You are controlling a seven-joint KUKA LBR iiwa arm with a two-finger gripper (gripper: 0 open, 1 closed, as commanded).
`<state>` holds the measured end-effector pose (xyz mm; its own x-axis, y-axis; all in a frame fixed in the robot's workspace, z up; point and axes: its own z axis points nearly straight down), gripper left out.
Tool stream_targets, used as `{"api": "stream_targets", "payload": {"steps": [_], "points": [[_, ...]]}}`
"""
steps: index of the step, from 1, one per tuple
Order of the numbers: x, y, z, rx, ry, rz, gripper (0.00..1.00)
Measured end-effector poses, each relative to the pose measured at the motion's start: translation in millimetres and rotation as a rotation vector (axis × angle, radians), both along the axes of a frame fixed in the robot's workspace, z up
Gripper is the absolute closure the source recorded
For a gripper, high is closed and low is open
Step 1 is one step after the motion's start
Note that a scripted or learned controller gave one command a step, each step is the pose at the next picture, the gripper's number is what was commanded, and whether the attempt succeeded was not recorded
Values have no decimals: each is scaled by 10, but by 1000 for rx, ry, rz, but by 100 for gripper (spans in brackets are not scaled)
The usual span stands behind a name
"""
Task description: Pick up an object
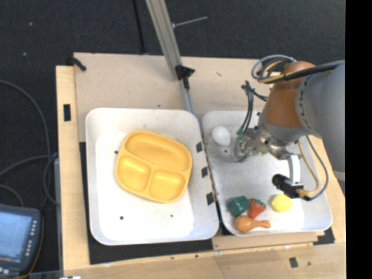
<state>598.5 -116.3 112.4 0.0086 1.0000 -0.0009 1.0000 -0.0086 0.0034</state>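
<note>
Glossy yellow plastic divided plate [153, 166] in a smooth matt white bin [104, 214]; matt wooden bench [116, 80]; ribbed metal rail [163, 28].

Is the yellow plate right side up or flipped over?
Right side up. The yellow plate lies flat in the left bin, and its three hollow sections face upward.
</note>
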Motion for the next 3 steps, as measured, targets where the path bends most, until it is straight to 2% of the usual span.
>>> {"api": "stream_targets", "payload": {"steps": [1, 2, 3], "points": [[-10, -83, 623, -1, -4, 4, 100], [3, -97, 937, 0, -2, 10, 100], [44, 469, 908, 2, 3, 15, 100]]}}
